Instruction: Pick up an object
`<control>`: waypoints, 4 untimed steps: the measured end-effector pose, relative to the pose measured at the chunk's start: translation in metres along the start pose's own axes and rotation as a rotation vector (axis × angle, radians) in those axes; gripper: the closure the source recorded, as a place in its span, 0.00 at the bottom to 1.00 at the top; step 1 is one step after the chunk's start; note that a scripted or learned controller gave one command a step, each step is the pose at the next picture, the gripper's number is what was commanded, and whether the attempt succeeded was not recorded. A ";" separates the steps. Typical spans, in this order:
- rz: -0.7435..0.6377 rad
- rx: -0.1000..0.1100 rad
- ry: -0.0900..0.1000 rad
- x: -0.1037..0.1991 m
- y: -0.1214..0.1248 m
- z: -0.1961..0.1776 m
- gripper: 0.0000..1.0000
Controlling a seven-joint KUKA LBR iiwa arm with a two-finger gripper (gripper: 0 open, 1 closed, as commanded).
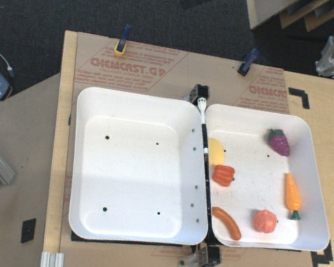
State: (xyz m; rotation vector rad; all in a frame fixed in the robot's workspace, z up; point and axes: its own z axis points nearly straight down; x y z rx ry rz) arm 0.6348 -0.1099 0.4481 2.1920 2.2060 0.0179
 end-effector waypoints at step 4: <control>-0.003 -0.018 -0.009 0.001 0.004 -0.043 1.00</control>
